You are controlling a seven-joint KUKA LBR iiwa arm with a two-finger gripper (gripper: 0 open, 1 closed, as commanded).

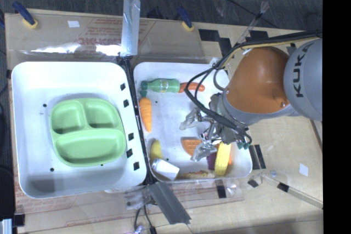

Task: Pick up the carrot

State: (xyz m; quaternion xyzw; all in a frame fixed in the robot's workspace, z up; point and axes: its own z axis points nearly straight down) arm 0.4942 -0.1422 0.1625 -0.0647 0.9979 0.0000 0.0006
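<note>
The carrot point(145, 113) is a small orange cone with a green top, lying lengthwise against the left wall of the right bin point(168, 68). My gripper point(198, 132) hangs over the middle of that bin, about a hand's width right of the carrot and apart from it. Its metal fingers point(191, 118) stand spread, open, with nothing between them. An orange wedge point(190, 146) lies just beside the lower finger. The grey arm with its orange band point(258, 82) covers the bin's right side.
A green bottle point(160, 85) lies just above the carrot. Along the bin's front lie a yellow piece point(156, 148), a white cup point(165, 169), a purple item point(211, 161) and a yellow corn-like piece point(223, 157). The left bin point(33, 76) holds a green divided plate point(86, 131).
</note>
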